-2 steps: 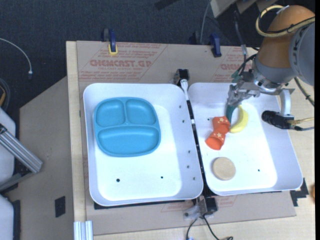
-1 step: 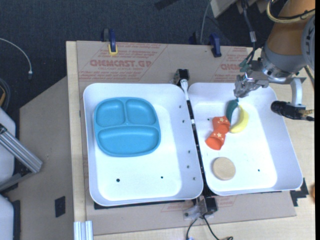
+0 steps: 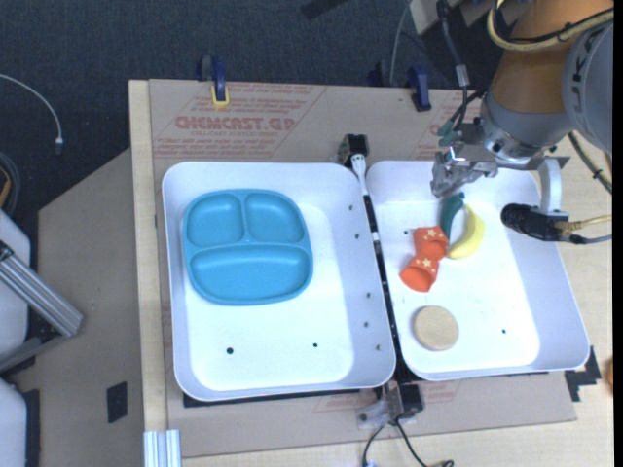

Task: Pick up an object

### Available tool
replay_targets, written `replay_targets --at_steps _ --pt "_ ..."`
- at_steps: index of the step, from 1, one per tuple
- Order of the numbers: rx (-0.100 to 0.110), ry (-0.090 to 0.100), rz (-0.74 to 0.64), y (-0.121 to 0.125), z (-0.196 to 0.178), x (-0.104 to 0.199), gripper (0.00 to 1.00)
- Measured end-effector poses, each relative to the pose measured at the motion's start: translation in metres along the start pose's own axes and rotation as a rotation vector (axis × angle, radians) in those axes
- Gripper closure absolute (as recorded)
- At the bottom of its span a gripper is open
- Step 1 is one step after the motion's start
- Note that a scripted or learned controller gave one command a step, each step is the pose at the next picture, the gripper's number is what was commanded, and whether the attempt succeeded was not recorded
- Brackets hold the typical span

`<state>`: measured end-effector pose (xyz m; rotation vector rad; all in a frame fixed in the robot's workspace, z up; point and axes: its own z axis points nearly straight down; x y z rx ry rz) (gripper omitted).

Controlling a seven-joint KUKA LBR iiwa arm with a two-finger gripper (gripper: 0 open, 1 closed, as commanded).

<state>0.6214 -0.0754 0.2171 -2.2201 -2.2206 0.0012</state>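
Bins: two white bins side by side; left bin (image 3: pixel 263 358) carries a blue plate (image 3: pixel 248 246); right bin (image 3: pixel 526 329) carries the loose things
Banana: banana (image 3: pixel 469 235) lies in the upper middle of the right bin, just beside the gripper's tip; likely a light plastic toy, stiff, smooth and a bit slippery; curved, so a pinch across its narrow middle looks safest
Cup: orange cup (image 3: pixel 423 258) with small stars, tipped on its side, touching or nearly touching the banana's left end; probably light, hollow, rigid; would roll if nudged; grasp over the rim or across the body
Disc: tan disc (image 3: pixel 436 326) flat on the bin floor, lower down, apart from the others; low profile, hard to get under
Gripper: gripper (image 3: pixel 454 206) points down over the banana and cup; a dark teal part sits at its tip against the banana; how wide it stands I cannot tell; nothing visibly lifted
Likely target: banana, judged by nearness
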Motion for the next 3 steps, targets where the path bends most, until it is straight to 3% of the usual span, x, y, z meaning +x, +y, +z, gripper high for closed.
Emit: replay_targets --at_steps 3 --pt "-0.003 0.0 -0.004 -0.034 -0.022 0.159 1.0"
